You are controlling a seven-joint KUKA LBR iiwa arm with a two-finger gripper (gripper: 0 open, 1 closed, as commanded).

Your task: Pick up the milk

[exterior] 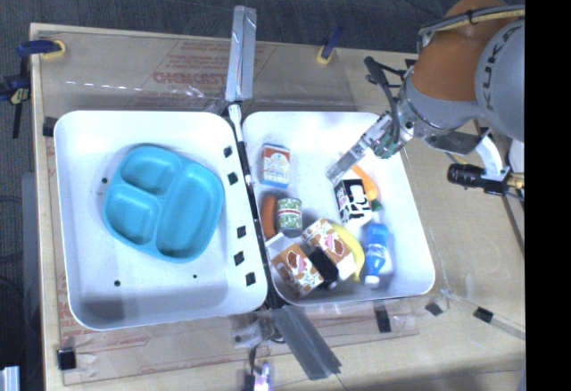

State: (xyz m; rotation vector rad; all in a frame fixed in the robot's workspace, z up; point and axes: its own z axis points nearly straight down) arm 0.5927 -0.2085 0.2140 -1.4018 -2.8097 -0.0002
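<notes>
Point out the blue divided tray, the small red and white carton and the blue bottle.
blue divided tray (163, 202): camera view, central ridge.
red and white carton (276, 165): camera view, top face.
blue bottle (377, 253): camera view, its body.

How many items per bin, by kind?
Left bin:
Blue divided tray: 1

Right bin:
Cartons/boxes: 4
Can: 1
Bottle, blue cap: 1
Orange pieces: 2
Yellow banana-like item: 1

Total: 10

Gripper (342, 168) hanging over right bin (412, 228) — just above black-and-white milk carton (352, 200), beside blue bottle (376, 253). Blue divided tray (164, 202) lying in left bin (80, 287).
</notes>
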